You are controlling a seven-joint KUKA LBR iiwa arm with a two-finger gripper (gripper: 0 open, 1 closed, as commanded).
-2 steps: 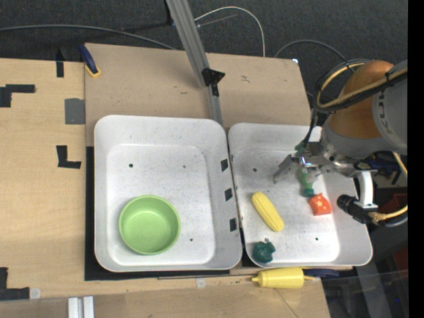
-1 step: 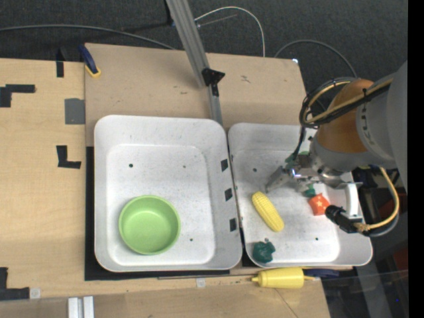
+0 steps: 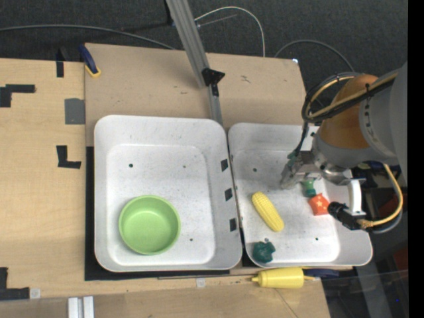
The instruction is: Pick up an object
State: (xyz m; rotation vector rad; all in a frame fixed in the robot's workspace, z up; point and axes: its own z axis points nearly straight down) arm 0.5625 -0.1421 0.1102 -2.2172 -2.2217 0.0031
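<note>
Corn cob (image 3: pixel 267 211), green bowl (image 3: pixel 150 224), no readable writing

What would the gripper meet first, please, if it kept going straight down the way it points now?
Most likely the bare floor of the right bin: the gripper points down over an open patch. The small green and orange toy lies just beside it, and the corn cob further off. Depth is hard to judge from above.
</note>
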